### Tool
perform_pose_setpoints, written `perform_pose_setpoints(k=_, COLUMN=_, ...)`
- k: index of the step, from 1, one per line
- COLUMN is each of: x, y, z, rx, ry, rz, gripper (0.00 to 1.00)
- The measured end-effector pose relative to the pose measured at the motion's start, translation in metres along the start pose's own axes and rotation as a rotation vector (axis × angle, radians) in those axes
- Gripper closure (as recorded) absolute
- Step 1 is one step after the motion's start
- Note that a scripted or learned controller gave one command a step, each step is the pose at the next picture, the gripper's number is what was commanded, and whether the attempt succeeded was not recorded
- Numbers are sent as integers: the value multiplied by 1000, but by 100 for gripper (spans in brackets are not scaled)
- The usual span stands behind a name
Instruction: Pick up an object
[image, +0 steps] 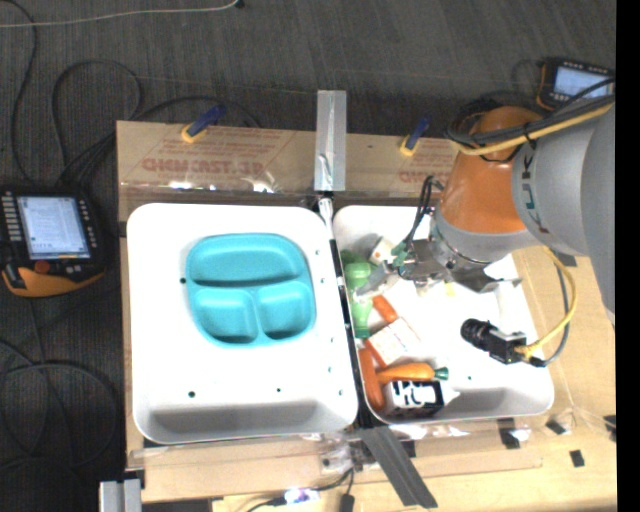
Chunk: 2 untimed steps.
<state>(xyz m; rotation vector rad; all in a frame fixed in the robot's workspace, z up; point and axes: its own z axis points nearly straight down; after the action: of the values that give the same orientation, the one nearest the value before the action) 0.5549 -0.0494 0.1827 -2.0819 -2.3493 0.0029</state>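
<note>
Bench: left bin (160, 400) holds teal tray (250, 287); right bin (520, 395) cluttered, arm (520, 190) above

Brown bench (240, 160) under a slanted view, two shallow white bins side by side on it, left bin (160, 400), right bin (520, 395), touching along their inner edges, clamps (200, 122) at the back edge

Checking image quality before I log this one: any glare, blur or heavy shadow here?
Camera view: even lighting, mostly sharp; the white bins look bright, near washed out; the claw area is small and slightly soft among clutter; the teal tray is crisp; soft shadow under the arm.
</note>
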Motion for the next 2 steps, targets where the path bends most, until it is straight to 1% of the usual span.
perform_pose_setpoints(k=1, x=0, y=0, z=0, rx=0, ry=0, rz=0, gripper=0)
perform_pose_setpoints(k=2, x=-65, y=-16, z=88, rx=-1, ry=0, rz=-52, gripper=0)
